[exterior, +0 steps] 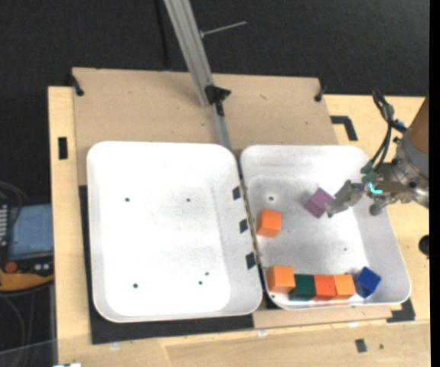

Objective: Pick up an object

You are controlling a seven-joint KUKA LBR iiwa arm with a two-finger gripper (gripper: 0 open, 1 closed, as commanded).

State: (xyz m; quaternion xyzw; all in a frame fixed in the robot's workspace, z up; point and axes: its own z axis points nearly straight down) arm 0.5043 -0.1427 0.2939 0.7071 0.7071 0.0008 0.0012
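Purple block [320, 202] lies tilted in the right bin [296, 163], a little above the bin's middle; the end effector [340, 202] reaches in from three o'clock, its dark tip just beside the block's right edge, perhaps touching it; whether the tip is apart, together or clamped on the block cannot be told from this slanted view; nothing shows the block lifted off the bin floor. At nine o'clock from the purple block, near the bin's left wall, sits a lone orange block [269, 223]; along the bin's six o'clock wall runs a row: orange cube [282, 277], green cube [304, 286], another orange pair [334, 285], then a blue cube [367, 280] turned at an angle at the five o'clock corner. The left bin [166, 232] sits beside it on the wooden bench [273, 90]; a grey metal bar [193, 44] slants in from twelve o'clock toward the gap between the bins.
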